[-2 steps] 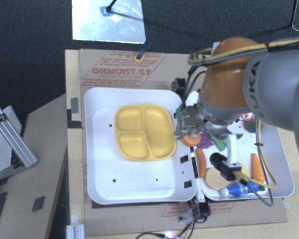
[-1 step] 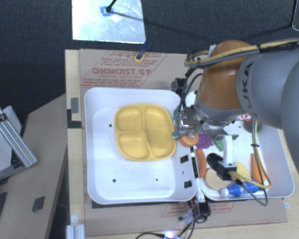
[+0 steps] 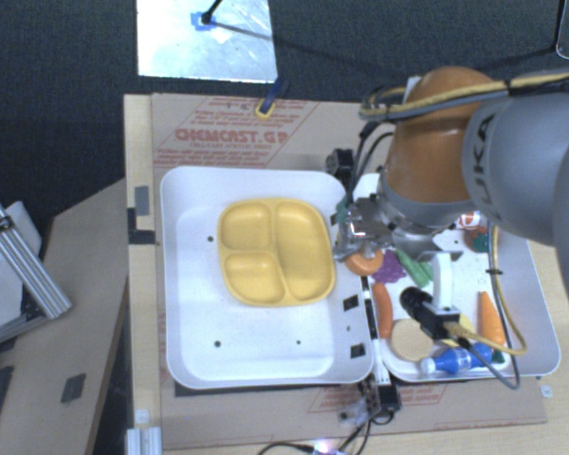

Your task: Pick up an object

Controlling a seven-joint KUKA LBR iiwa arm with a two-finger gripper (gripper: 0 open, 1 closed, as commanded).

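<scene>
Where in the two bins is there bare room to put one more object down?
The left bin has free floor all around the yellow divided plate, widest between the plate and the near rim. The right bin is crowded: carrots, purple and green pieces and a blue item lie under the arm.

Arm (image 3: 512, 159) hides right bin's (image 3: 536, 344) upper part; pincer's fingers hidden.

robot lab, KUKA arm (image 3: 512, 159), white bins (image 3: 185, 282)
</scene>
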